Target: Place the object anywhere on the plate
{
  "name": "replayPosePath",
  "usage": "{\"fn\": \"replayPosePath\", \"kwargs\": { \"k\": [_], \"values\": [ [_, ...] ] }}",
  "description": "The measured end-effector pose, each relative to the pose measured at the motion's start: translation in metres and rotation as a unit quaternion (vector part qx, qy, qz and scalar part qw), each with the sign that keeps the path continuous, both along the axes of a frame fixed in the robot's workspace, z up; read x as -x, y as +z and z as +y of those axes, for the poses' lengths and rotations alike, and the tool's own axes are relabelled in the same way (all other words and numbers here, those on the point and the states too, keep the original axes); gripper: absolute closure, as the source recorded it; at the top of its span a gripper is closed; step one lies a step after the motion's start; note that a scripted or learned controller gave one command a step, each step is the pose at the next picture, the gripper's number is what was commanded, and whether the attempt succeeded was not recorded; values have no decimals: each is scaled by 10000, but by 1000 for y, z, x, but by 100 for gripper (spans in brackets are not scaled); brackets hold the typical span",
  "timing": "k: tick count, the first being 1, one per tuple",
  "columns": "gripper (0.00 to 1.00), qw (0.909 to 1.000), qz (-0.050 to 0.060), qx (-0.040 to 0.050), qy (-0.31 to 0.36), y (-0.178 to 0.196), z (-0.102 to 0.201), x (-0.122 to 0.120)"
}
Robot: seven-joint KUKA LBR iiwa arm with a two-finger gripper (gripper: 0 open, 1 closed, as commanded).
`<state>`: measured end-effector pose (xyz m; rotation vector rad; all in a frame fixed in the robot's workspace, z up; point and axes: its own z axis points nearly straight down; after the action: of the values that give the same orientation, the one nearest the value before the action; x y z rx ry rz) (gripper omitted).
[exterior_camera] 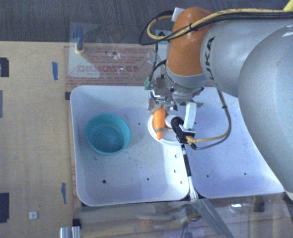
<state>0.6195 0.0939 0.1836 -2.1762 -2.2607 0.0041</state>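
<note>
An orange carrot-shaped object (159, 123) lies lengthwise over the left part of a small white round plate (167, 137), which sits at the divider between the two bins. My gripper (167, 108) hangs directly above the carrot's upper end, under the orange wrist band. The carrot's top end meets the gripper's underside, and the wrist hides whether it is gripped. A black part with a cable crosses the plate's right side.
A teal bowl (108, 134) stands in the left bin (121, 187), left of the plate. The right bin (236, 177) lies under the arm's large grey body. A clear plastic sheet (107, 66) lies behind the bins.
</note>
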Motion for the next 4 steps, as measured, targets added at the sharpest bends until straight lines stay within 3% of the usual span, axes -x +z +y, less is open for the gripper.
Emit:
{"fn": "replayPosePath", "kwargs": {
  "k": [1,2,3,4],
  "values": [
    [100,9968,-5,0,805,-31,63,1],
    [100,9907,-13,24,1358,-27,114,8],
    [0,9908,-28,3,1357,-25,116,7],
    [100,9909,-43,-2,1342,-14,115,6]
  ]
}}
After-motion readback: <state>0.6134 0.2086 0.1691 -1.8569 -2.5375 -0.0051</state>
